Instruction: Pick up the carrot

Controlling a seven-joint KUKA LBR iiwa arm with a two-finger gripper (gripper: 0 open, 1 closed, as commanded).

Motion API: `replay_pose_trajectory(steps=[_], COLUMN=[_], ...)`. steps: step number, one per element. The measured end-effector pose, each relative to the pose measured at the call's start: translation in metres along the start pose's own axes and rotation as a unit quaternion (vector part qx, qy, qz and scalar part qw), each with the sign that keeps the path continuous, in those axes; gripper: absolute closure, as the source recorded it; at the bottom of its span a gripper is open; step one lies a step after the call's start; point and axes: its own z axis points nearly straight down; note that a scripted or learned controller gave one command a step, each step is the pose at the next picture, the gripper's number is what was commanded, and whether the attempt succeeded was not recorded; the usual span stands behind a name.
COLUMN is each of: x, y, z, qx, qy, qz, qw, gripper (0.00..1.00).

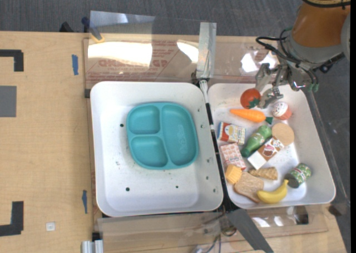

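Orange and tapered, the carrot (248,115) lies flat near the top of your right bin (320,152), tip pointing toward 9 o'clock. The hand (271,95) hangs just beyond it at about 1 o'clock, beside the tomato (250,98), and nothing sits between its fingers; whether they are spread or closed you cannot tell from this angle. At the carrot's 5 o'clock a green bottle (256,139) lies tilted, and a banana (273,193) rests near the bin's bottom edge at 6 o'clock. Your left bin (105,152) carries a teal plate (162,135) with three compartments, on the wooden table (44,135).
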Motion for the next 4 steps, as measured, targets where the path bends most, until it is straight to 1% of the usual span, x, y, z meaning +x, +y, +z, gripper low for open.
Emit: replay_pose_trajectory(steps=[1,2,3,4], x=[0.002,-0.002,-0.003,0.001], y=[0.002,0.013,0.019,0.017], z=[0.007,0.095,0.094,0.093], qx=[-0.002,0.000,0.003,0.001], qy=[0.006,0.000,0.001,-0.003], qz=[-0.001,-0.043,-0.022,-0.003], qw=[1.0000,0.9991,0.9997,1.0000], gripper=[0.00,0.00,0.00,0.00])
